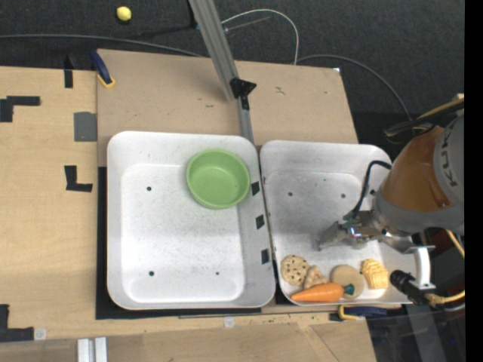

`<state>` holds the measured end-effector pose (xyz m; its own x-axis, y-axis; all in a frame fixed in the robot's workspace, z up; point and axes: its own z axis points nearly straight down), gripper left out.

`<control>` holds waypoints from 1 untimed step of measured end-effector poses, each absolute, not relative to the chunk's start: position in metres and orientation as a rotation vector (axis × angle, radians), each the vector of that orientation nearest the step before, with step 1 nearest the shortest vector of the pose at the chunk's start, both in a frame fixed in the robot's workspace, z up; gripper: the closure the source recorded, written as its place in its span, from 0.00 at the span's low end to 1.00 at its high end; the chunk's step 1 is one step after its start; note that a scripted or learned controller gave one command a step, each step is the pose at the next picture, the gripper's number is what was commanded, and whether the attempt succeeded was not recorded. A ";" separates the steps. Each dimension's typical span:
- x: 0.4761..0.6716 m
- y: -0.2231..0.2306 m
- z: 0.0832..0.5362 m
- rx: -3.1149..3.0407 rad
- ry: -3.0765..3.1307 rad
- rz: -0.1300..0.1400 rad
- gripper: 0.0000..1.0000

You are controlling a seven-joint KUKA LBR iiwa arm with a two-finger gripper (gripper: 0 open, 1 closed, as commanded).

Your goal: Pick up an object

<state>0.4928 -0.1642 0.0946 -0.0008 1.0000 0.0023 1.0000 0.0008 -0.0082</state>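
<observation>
The gripper (329, 237) hangs low in the right bin (317, 161), grip state unclear, just above the carrot (318, 293) and cookie (293, 267), poised to pick

The grey KUKA arm with its orange band (423, 173) reached in from the right, wrist bent low, its two-finger metal gripper (329, 237) pointing leftward and slightly downward.

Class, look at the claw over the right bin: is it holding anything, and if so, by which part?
Nothing is held. The claw hangs over bare floor of the right bin, apart from the carrot and cookie.
</observation>
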 end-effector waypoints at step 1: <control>0.494 -0.164 0.107 -2.216 -2.220 0.003 1.00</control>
<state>0.4939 -0.1640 0.1074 -0.0020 1.0000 0.0019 1.0000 0.0020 -0.0049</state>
